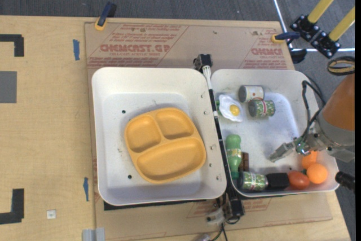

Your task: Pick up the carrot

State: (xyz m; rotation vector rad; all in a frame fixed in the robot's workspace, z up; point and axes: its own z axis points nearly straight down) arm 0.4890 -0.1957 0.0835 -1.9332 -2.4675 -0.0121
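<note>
Camera view, arm: I'm watching the grey arm (343, 115) reaching in from the right, its orange band sitting over the right bin's (282, 80) far right side.

Claw: I'm seeing the claw (290, 148) hanging low in the right bin, silvery fingers (280, 152) pointing left over bare bin floor. Nothing is sitting between them; I cannot tell how wide they are standing.

Carrot: I'm reading the small orange piece (308, 158) just right of the claw as the carrot, lying near the bin's right wall. Part of it is hiding under the wrist, so I'm not certain of its shape.

Neighbours: an orange ball (317, 173) is sitting just below the carrot, with a red tomato (299, 180) and a black block (277, 180) lined up leftward along the near wall.

Rest of right bin: a fried egg (232, 109) and two small cans (256, 101) are resting at the far end; a green bottle (233, 150) is lying by the left wall.

Left bin: the left bin (107, 121) is carrying a yellow divided plate (164, 144).

Surface: both bins are sitting on a cardboard-covered surface (45, 121).
</note>
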